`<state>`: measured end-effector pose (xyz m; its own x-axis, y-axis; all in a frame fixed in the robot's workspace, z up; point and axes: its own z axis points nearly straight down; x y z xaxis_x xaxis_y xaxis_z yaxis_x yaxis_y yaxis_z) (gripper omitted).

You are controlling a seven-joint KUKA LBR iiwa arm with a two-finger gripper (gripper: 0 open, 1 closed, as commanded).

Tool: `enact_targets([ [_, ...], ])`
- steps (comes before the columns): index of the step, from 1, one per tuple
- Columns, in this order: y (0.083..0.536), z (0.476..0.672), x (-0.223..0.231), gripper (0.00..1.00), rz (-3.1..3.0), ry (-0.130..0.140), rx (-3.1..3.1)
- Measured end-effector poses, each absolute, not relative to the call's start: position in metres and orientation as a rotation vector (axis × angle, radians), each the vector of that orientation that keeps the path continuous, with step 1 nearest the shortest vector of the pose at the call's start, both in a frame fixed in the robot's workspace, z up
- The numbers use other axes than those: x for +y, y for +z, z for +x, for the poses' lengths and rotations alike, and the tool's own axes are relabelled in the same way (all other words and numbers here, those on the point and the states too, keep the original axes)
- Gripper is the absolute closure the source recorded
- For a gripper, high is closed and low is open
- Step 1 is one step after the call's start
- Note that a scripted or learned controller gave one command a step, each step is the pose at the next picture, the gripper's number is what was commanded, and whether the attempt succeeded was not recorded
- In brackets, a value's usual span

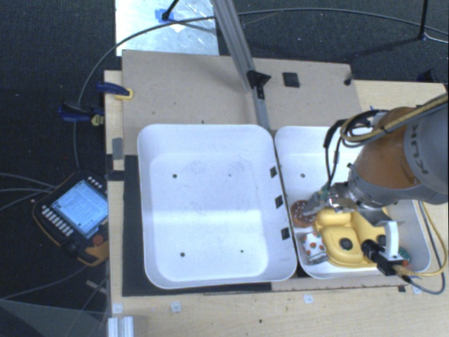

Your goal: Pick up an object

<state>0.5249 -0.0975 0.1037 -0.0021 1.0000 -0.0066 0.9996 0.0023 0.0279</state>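
Note:
The right white bin (302,153) holds a yellow toy (342,239) near its front, a small brown round thing (303,214) by the left wall, and a white piece with red spots (312,247) at the front left corner. My gripper (328,199) hangs low in this bin. It is just above the yellow toy's upper end and right of the brown thing. The grey wrist with its orange band (382,163) covers the bin's right half. Nothing can be seen held.
The left white bin (151,188) stands beside the right one, with a shared wall between them. A slanted metal pole (238,44) rises behind the bins. A handheld screen unit (74,213) lies off the bench at the left. Cables trail around the bench.

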Motion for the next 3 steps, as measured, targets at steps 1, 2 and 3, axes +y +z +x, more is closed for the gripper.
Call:
enact_targets([
  [1, 0.115, 0.528, -0.096, 1.0, 2.197, 0.033, 2.208],
  [2, 0.177, 0.531, -0.098, 1.0, 2.214, 0.003, 2.225],
  [3, 0.205, 0.532, -0.098, 1.0, 2.215, 0.003, 2.225],
])
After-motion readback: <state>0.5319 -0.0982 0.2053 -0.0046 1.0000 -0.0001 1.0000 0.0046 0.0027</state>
